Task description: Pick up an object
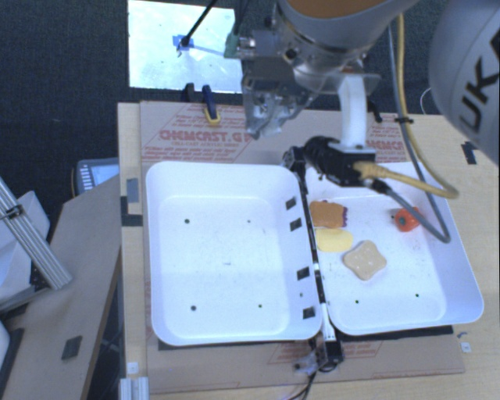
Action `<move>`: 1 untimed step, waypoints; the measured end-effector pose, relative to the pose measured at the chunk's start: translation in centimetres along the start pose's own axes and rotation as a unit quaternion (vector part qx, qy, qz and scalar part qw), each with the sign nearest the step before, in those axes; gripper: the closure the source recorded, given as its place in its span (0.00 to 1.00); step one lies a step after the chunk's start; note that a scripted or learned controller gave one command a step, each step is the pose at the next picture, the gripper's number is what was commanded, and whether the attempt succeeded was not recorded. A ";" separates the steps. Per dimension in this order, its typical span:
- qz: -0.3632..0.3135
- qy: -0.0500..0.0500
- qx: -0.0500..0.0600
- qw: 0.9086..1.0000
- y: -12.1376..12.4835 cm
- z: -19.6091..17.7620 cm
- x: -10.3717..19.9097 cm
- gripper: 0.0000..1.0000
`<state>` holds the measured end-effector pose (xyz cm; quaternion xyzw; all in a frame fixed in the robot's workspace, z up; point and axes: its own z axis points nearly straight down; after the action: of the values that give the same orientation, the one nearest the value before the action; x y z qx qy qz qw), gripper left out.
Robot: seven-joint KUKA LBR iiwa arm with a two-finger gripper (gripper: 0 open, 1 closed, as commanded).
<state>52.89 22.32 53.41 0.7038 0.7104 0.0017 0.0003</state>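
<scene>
The surface (133, 234) is a pale wooden bench with a brown printed board laid on it, dark floor behind at twelve o'clock and a bright patch of light up there too. Two white bins sit on the board side by side. The left bin (226, 180) has bare white floor with a few small dark dots. The right bin (461, 301) carries the things worth picking.

The arm (344, 23) hangs in from the top right, grey with an orange band, cables trailing down, a yellow one running across the right bin's far end. Its jaws (264, 125) hang above the board at twelve o'clock of the left bin, just past that bin's far rim. From here I cannot tell how wide they stand, and I see nothing between them.

In the right bin, near the shared wall, lie three flat pieces close together: a tan toast (365, 260) towards five o'clock of the cluster, a yellow slice (334, 241) touching or just beside it, and an orange piece (328, 214) with a purple edge at the top. Well apart, towards three o'clock, sits a small red bit (405, 220).

So the cluster lies at about five o'clock from the jaws, across the divider and lower down. My guess is the orange piece is nearest, so the arm must swing right and towards the near side before descending. The toast looks roughly square, with no clear long axis.
</scene>
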 end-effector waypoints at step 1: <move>0.002 -0.001 0.000 1.000 3.4 0.0 1.1 1.00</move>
<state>56.32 23.49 53.45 0.7051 0.7091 0.0014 0.0007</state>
